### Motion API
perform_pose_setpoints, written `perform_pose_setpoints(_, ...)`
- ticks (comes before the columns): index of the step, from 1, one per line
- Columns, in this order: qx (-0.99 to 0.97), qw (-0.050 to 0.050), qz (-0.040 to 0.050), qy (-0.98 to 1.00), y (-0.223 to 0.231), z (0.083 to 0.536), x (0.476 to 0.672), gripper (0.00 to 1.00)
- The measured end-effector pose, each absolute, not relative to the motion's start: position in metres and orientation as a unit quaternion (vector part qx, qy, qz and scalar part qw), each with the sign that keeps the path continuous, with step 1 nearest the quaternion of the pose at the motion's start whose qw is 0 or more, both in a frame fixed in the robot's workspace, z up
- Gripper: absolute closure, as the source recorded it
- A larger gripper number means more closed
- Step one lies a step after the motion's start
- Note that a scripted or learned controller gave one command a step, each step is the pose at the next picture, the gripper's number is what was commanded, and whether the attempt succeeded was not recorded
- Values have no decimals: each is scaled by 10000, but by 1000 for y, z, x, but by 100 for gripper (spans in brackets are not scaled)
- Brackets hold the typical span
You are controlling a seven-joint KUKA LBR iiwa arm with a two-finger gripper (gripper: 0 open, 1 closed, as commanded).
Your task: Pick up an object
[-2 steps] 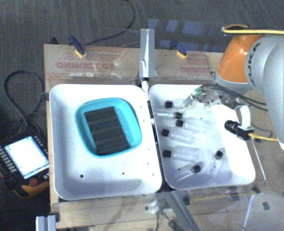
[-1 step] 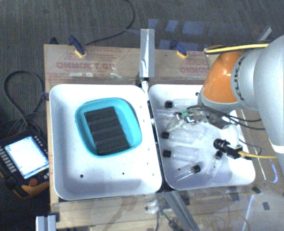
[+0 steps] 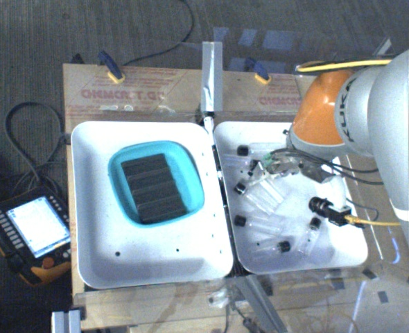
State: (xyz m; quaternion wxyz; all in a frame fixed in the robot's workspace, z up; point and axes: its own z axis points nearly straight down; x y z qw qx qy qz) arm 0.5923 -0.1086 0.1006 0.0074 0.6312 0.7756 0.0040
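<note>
In the camera view you see the wooden bench point(image 3: 142, 96) with two shallow white bins side by side. The left white bin point(image 3: 93, 248) fills the centre-left of the frame and holds a turquoise plastic tray point(image 3: 121, 193), tilted slightly, with a black ribbed rectangular block point(image 3: 153, 186) lying inside it. The right white bin point(image 3: 350, 252) sits at centre-right, its edge touching the left bin along the middle seam. Scattered over its floor you find several clear plastic vials with black caps point(image 3: 263, 194): some cluster near the bin's middle, one cap lies by the left wall, and others rest toward the lower part of the bin. The grey arm with an orange band point(image 3: 371, 109) comes in from the upper right of the frame and bends down over the right bin. Its gripper point(image 3: 270, 165) hangs over the upper middle of that bin, just above the vial cluster; you cannot tell how it is set, since the wrist and cables crowd that spot. A handheld control pendant with a lit screen point(image 3: 30, 229) lies on the dark floor at the lower left of the frame, well apart from the bins.
</note>
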Motion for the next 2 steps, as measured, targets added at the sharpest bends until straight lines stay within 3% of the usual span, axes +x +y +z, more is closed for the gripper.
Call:
perform_pose_setpoints(1, 6616, 10, -12, 7499, -86, 221, 604, 100)
perform_pose_setpoints(2, 7468, 5, -17, 6650, -140, 233, 596, 100)
